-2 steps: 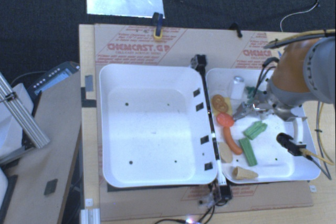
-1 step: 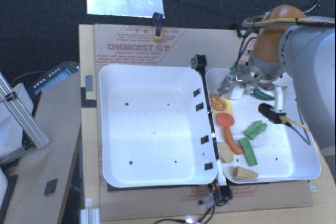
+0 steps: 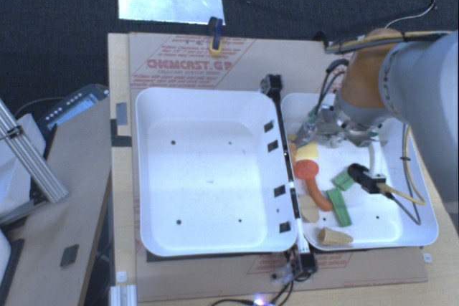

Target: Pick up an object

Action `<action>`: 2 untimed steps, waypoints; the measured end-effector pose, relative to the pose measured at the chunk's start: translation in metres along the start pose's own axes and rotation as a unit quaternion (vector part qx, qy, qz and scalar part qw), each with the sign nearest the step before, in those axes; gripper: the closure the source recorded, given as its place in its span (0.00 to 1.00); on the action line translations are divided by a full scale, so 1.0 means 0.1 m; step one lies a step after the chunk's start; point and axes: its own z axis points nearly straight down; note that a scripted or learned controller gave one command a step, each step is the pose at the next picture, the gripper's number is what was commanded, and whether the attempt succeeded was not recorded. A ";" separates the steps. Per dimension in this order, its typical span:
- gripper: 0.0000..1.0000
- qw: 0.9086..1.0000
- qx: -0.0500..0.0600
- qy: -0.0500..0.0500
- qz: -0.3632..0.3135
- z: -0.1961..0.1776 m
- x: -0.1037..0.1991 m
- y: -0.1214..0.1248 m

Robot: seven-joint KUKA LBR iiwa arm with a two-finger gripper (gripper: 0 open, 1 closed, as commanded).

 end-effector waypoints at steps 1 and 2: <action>0.00 1.000 0.001 0.000 0.001 0.01 -0.05 -0.46; 1.00 1.000 -0.003 0.000 0.000 -0.11 -0.05 -0.43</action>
